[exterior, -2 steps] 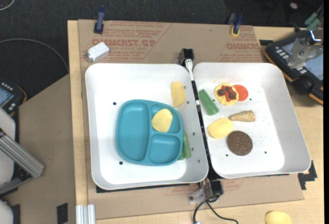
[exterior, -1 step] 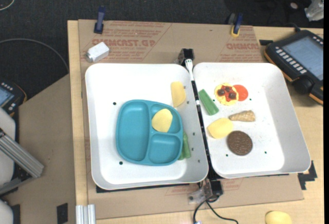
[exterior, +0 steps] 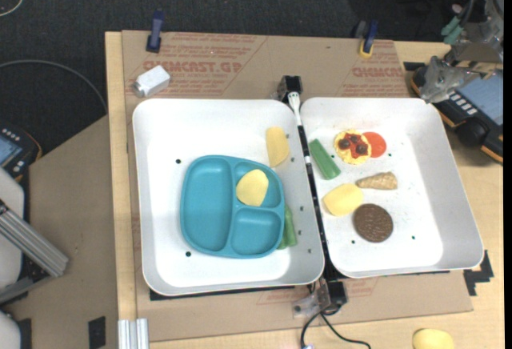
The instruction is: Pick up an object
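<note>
Two white bins of toy food, arm parked at the upper right.

The gripper (exterior: 438,83) sits outside the right bin (exterior: 448,203); its state I cannot tell. A yellow piece (exterior: 253,187) lies on the blue plate (exterior: 210,207) in the left bin (exterior: 160,179); a brown cookie (exterior: 373,222) lies in the right.

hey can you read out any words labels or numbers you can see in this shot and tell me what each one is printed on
"CHEMCAST GP", roughly: faded red print on the brown board behind the left bin; the letters are blurred, so the reading is uncertain.
Smaller red lines above and below it: too blurred to read.
The same red print repeats behind the right bin: too blurred to read.
The toy foods and the blue divided plate bear no text.
</note>
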`<state>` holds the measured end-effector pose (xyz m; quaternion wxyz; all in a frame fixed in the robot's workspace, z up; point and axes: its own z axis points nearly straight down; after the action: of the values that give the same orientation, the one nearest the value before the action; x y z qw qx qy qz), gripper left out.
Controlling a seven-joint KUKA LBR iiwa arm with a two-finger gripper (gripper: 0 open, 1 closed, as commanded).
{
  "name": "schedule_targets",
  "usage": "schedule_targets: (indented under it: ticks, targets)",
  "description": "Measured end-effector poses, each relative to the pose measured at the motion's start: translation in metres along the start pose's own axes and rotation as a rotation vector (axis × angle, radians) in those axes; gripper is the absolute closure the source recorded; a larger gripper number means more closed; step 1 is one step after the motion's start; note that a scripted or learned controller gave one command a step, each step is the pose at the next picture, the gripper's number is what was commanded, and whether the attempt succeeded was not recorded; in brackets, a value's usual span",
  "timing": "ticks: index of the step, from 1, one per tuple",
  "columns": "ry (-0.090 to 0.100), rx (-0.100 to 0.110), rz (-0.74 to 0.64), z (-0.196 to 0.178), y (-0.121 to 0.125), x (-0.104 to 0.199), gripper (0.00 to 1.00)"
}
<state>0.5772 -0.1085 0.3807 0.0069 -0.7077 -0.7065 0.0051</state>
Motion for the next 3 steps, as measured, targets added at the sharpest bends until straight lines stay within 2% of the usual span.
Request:
schedule_targets:
  ticks: [1,2,3]
  targets:
    - [-0.007,-0.039,-0.003,-0.165,0.001,0.009,1.0]
    - [0.001,0.002,0.002,0.026,-0.039,-0.008,1.0]
    - [-0.004,-0.031,-0.007,-0.075,-0.003,0.046,1.0]
